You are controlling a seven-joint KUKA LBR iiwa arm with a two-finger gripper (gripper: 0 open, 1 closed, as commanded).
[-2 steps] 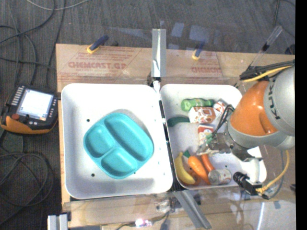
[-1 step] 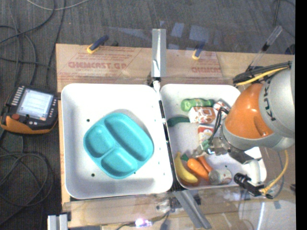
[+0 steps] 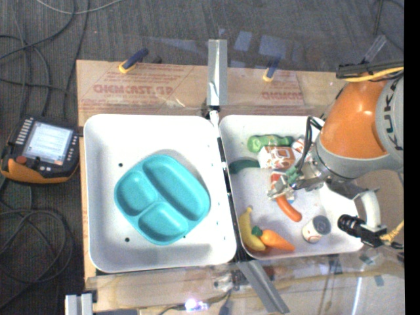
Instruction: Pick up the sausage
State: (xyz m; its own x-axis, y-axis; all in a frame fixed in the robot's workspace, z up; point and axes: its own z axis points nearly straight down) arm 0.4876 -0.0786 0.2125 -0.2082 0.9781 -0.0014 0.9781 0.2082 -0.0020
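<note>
Grey carpet with black cables behind, brown counter (image 3: 157, 90) in front, carrying two shallow white bins side by side. Left bin (image 3: 98, 176): holds a teal divided tray (image 3: 163, 197) lying at a slant near the middle. Right bin (image 3: 249, 182): crowded with small things. Green item (image 3: 266, 141) near the far wall, red-and-white carton (image 3: 278, 157) just below it, dark green piece (image 3: 241, 165) by the inner wall. Yellow banana (image 3: 249, 230) and orange carrot (image 3: 274, 240) close together at the near edge, touching or nearly so. Small round white object (image 3: 316, 228) to their right, near the front corner. Sausage (image 3: 289, 209), orange-red, lying on the bin floor at a slant, about mid-bin, between carton and carrot. Grey arm (image 3: 357, 126) with orange band reaching in from the right, over the far right of that bin. Claw (image 3: 283, 188) down low just above the upper end of the sausage, touching it or nearly so; too small and cluttered to tell whether open or closed, or whether anything sits in its grasp. Orange-and-black handheld pendant (image 3: 42, 151) with lit screen resting on the carpet left of the counter. Two yellow-tipped clamps (image 3: 133, 59) at the counter's far edge.
</note>
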